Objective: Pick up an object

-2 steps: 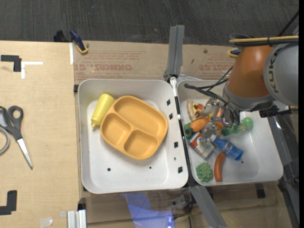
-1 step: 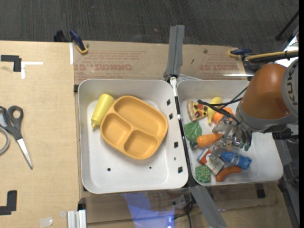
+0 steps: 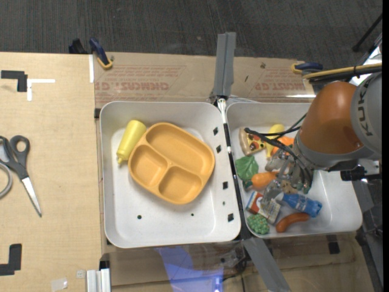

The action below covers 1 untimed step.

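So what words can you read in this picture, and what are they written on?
"KU": big dark letters on the grey arm, cut off at the picture's edge.
Red printing on the cardboard behind the bins: it looks upside down and too blurred to read for sure.
Small packets in the right bin near the gripper: any print is too small to read.

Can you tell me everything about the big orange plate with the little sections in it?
The orange plastic divided tray is a rounded, smooth plate with three compartments: one long section along its upper side and two smaller ones below. It looks clean, with nothing in it. It lies flat but turned at a slant in the left white bin. A yellow plastic squeeze bottle lies against its upper left edge. The gripper is far away, over the other bin.
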Each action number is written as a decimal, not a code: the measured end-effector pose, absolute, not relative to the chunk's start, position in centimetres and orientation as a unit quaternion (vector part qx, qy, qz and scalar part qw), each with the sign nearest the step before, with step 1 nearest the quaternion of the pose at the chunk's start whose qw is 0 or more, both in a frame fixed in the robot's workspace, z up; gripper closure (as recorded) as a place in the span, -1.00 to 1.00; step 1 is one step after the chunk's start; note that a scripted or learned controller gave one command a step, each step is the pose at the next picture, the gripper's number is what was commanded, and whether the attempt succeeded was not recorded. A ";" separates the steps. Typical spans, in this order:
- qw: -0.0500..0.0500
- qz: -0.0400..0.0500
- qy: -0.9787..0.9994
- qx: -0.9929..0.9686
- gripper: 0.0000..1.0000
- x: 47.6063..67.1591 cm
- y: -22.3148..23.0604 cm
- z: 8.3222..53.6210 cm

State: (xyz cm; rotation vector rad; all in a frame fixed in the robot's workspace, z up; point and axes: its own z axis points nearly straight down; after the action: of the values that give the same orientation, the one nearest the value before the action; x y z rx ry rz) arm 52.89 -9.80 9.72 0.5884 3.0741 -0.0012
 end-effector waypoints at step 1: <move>0.003 0.000 0.973 0.232 -1.00 60.2 -10.3 9.4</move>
State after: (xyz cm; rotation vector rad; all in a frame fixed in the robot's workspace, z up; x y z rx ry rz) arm 60.19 -10.26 9.36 0.7286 3.0503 -0.0005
